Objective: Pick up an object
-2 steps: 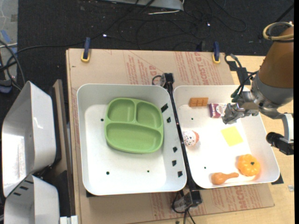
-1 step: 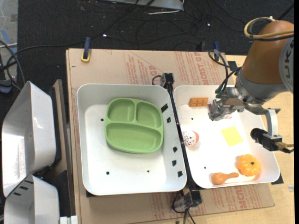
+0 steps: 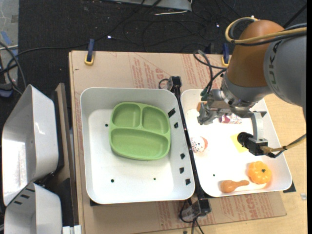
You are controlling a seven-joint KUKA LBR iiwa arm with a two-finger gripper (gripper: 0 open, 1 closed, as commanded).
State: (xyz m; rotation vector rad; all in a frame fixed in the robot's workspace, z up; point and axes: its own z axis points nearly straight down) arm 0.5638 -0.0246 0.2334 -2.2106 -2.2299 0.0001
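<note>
At the far left, off the desk [image 3: 126,67], spare white tubs [image 3: 27,140] stand stacked and play no part. On the desk the left bin [image 3: 92,130] holds a green divided plate [image 3: 140,130], lying flat toward its upper middle; nothing else lies in that bin.

The right bin [image 3: 214,179] carries the candidates for picking. Close to its left wall sits a small white ball with reddish marks [image 3: 199,144]. Farther right, near the front rim, lies an orange gourd-shaped toy [image 3: 233,185], and just beside it to the right a little orange pumpkin [image 3: 258,172]. A yellow piece [image 3: 242,141] lies mid-bin, partly hidden by a black fitting on the arm [image 3: 263,52]. Under the wrist a pink and white item [image 3: 229,118] peeks out.

The pincer [image 3: 207,116] hangs over the upper left part of the right bin, between the white ball and the pink and white item; whether it is spread or pressed together I cannot tell, and nothing is seen pinched in it.

I judge the step to be the approach: the arm is over the bin, with no object lifted yet. The next move calls for settling on one target, likely the pink and white item or the white ball nearby, lining up over it and descending clear of the bin wall.
</note>
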